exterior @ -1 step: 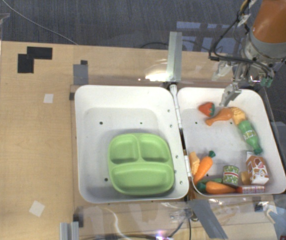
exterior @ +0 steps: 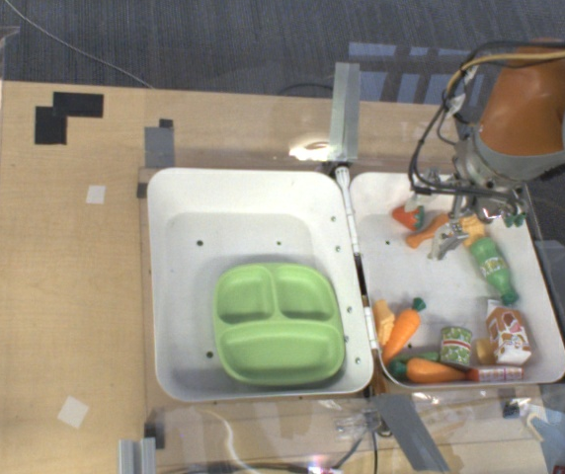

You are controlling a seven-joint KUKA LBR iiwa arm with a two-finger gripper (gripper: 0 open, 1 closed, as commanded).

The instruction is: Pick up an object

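Note:
My gripper [exterior: 450, 235] hangs over the back of the right bin [exterior: 549, 363], below the orange wrist band [exterior: 524, 112]. Just left of it lies a small orange and red toy [exterior: 416, 221], and a yellow piece [exterior: 474, 227] sits right beside it. A green bottle [exterior: 491, 268] lies slanted just to its right. Near the bin's front are two carrots [exterior: 402, 330] [exterior: 433, 369], a small can [exterior: 455, 345] and a red and white carton [exterior: 508, 332]. I see nothing lifted off the bin floor.
The left bin [exterior: 179, 215] holds a green divided plate [exterior: 279, 322] at its front. A metal divider post [exterior: 345, 117] stands behind the two bins. Cables [exterior: 431, 136] loop beside the wrist.

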